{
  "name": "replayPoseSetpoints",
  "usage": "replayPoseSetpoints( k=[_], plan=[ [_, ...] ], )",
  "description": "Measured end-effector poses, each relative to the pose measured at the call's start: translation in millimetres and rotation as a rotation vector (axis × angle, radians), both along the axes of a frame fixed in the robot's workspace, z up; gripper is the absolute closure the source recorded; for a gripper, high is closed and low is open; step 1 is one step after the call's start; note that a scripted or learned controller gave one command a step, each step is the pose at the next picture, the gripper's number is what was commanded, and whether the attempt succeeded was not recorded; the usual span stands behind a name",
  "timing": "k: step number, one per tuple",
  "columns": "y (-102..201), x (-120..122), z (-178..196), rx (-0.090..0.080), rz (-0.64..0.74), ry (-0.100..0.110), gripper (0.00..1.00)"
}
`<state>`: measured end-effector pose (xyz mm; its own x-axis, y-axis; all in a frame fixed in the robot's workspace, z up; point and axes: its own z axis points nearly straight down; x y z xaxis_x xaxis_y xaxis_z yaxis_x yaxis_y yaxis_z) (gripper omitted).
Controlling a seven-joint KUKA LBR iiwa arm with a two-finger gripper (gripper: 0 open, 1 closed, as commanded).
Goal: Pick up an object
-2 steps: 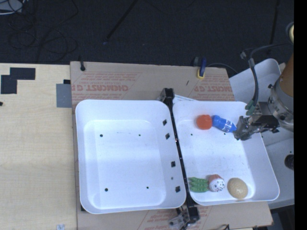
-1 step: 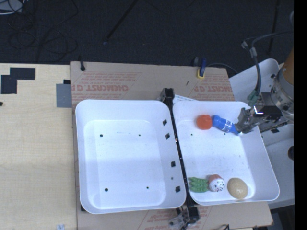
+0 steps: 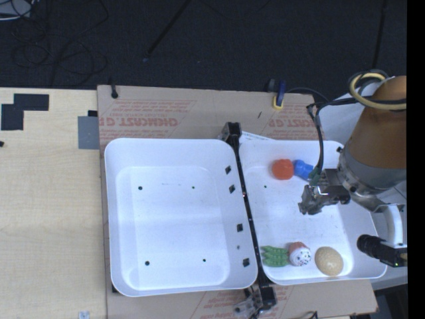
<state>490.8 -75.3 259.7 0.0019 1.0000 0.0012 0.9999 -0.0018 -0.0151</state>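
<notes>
My gripper (image 3: 312,203) hangs over the middle of the right bin (image 3: 279,244), below the arm's grey wrist and orange band. An orange ball (image 3: 282,169) lies at the bin's far side, with a blue object (image 3: 303,169) touching it on the right, just above and left of the gripper. Along the bin's near edge lie a green toy (image 3: 272,255), a white and red dotted piece (image 3: 299,254) and a tan egg-shaped object (image 3: 329,260). Nothing shows between the fingers.
The left bin (image 3: 126,178) sits beside the right one, split from it by a black divider (image 3: 240,198) with clips. Both rest on cardboard (image 3: 166,108). A blue and yellow clamp (image 3: 279,95) stands at the back edge. Cables loop near the arm.
</notes>
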Motion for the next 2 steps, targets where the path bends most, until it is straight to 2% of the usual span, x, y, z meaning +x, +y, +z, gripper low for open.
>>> replayPoseSetpoints(
  k=[1, 2],
  plan=[
    [-25.3, -15.0, 75.8, -0.003, 0.000, -0.019, 1.00],
    [-17.5, -14.8, 114.9, -0.002, 0.004, -0.016, 1.00]
  ],
)
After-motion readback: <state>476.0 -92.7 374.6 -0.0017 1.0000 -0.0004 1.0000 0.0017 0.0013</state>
